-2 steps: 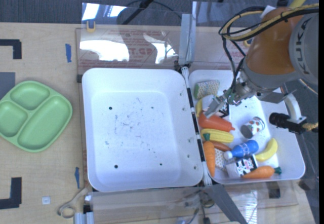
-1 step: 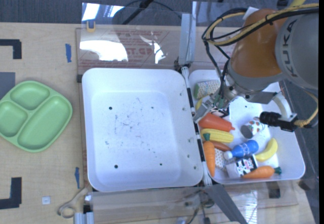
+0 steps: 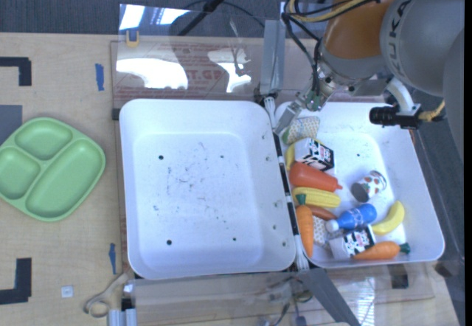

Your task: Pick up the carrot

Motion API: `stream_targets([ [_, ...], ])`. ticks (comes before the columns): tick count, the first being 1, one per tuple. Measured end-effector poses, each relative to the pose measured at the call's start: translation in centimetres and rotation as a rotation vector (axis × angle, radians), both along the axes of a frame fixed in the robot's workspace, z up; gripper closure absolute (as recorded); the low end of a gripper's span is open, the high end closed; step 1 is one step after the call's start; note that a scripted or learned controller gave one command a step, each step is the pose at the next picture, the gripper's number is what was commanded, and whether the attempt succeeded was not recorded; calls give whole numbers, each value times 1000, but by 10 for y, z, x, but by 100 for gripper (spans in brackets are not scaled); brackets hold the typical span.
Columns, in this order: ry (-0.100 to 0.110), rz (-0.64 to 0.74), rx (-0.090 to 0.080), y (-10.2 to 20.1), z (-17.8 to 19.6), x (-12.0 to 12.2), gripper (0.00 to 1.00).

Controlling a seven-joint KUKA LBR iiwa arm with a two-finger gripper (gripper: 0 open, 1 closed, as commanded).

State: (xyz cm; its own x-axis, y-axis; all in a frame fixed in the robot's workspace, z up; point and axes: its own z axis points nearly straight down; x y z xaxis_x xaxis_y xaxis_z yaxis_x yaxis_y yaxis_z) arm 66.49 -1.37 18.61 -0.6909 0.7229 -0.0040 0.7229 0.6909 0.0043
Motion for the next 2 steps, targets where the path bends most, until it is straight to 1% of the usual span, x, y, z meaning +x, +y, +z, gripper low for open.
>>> stream_targets([
  [1,2,227,0,36,0,-35,0],
  [2,2,227,0,36,0,-35,0],
])
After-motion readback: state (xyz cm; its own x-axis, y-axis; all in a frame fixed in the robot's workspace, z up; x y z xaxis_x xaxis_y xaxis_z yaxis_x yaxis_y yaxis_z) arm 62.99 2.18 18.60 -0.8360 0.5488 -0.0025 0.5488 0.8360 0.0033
